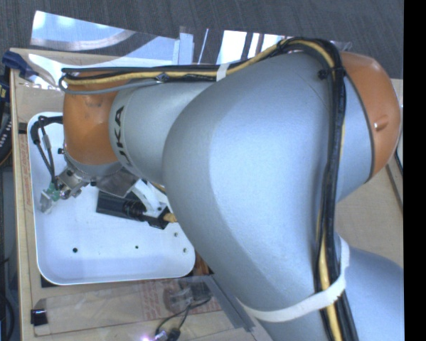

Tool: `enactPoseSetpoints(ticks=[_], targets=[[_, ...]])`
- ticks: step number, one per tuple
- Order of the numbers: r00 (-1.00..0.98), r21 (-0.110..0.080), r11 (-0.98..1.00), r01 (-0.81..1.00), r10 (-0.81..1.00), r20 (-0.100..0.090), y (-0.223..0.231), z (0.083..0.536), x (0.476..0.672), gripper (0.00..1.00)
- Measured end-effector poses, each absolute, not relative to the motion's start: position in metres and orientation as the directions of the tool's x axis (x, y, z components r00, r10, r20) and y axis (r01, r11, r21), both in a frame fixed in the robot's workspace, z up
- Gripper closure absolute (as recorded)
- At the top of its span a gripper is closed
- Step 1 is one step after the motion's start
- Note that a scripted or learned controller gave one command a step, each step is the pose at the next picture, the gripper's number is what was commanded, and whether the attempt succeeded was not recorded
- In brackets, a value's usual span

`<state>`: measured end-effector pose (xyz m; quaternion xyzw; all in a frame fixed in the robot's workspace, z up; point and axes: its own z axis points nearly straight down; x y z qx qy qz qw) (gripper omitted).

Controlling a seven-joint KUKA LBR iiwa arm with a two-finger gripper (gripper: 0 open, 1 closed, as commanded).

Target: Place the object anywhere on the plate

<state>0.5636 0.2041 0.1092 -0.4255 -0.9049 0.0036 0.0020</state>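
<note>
The pincer (54, 192) hangs low by the wall of the white bin (106, 265), its grip impossible to tell, and where object and plate lie behind the arm (255, 176) I cannot tell, so this looks like a reach; next, confirm a hold.

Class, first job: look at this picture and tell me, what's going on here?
A grey robot arm reaches in from the right, its bulk covering much of the view. Its claw sits low over the left side of a white bin, near the bin's wall. Whether it grips anything is too small to tell.
</note>
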Motion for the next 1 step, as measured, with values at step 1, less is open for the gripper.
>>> enactPoseSetpoints(ticks=[1], targets=[[-0.824,0.0,0.824,0.567,0.567,-0.001,0.1796,0.2018,0.5389,0.0]])
